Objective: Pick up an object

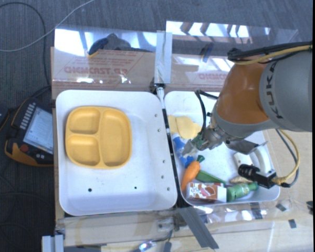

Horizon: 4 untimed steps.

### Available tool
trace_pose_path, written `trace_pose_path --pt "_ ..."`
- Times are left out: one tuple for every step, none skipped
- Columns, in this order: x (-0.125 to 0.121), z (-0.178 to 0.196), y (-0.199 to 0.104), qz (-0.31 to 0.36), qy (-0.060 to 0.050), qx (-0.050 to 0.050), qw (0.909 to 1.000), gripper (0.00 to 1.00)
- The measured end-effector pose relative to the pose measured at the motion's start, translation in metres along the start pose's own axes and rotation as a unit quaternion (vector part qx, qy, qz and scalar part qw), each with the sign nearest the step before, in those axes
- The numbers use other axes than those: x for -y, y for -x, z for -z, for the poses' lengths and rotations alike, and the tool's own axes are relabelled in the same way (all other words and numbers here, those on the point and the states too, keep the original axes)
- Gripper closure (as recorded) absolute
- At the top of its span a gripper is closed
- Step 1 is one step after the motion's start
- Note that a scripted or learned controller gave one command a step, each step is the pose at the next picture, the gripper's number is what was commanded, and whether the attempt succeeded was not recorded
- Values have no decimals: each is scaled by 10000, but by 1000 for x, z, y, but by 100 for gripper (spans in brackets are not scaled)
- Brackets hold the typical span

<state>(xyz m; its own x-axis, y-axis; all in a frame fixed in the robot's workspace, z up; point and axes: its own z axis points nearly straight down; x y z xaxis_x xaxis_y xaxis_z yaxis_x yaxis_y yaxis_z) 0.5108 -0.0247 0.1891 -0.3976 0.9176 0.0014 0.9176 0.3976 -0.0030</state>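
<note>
The arm leans over the right bin [272,192], gripper [195,147] down low near its left wall, just above the carrot [189,174]. Whether it is clenched or released, I cannot tell from this angle. A blue item [178,144] sits right at the tip, a yellow piece [182,125] just behind it. By the front wall lie a red-and-white carton [206,192] and a green bottle [240,190]. The left bin [113,198] holds a yellow plate [98,136]. Looks like the reach-and-grasp step: nothing is visibly held. Next it needs a firm close on one item, then a clean lift.
</note>
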Motion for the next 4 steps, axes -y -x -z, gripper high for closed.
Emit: trace_pose_path --pt "-8 93 16 -401 9 22 9992 100" --pt "0 -6 16 181 2 1 9998 100" --pt "-91 -5 75 -305 -1 16 9995 100" --pt "-32 -47 110 875 0 17 9962 100"
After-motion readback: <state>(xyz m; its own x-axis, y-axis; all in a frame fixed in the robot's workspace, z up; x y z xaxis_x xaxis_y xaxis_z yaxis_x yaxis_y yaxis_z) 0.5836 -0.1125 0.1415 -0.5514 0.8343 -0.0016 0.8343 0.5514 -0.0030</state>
